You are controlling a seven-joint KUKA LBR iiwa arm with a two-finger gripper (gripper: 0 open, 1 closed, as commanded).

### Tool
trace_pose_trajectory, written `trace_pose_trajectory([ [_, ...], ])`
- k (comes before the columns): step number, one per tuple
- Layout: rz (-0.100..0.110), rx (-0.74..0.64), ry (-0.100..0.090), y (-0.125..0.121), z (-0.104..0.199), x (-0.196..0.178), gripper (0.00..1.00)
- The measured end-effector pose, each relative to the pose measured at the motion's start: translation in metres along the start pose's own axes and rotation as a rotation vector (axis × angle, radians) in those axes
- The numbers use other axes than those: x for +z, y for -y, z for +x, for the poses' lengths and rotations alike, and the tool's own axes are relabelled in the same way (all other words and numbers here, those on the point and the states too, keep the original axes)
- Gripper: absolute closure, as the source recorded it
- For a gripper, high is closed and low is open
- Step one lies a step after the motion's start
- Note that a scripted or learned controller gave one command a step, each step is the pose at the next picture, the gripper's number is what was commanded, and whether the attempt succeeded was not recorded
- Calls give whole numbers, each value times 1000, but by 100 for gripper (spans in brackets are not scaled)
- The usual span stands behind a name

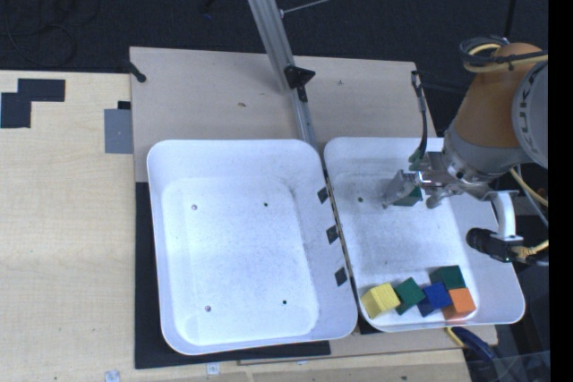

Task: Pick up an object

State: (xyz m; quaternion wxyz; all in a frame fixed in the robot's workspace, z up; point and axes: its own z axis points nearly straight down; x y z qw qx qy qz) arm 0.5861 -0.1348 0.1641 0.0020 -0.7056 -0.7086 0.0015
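Camera view, looking down at a slant. Tabletop (72,219): light wood, bearing two shallow white bins side by side. Left bin (166,161): nothing in it but small dark specks on the floor. Right bin (345,152): holds all candidate objects, clustered at its near edge: yellow block (380,299), dark green block (410,292), blue block (437,296), orange block (460,303), and a second green block (448,276) behind them; most are touching or just beside one another. Arm (492,116): grey with orange band, entering from the right. Claw (407,190): positioned over the middle of the right bin, well apart from the blocks; whether it is wide or narrow cannot be told at this resolution, and no block is seen in it. Risks, as judged: a descent from this position would meet bare bin floor; at the cluster, tight packing could let the claw strike two blocks or push one against the bin wall.
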Motion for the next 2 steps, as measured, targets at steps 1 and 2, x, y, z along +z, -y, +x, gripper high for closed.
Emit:
trace_pose_trajectory([
  [1,-14,3,6,-51,-48,-81,0],
  [2,-3,5,0,-33,-67,76,0],
])
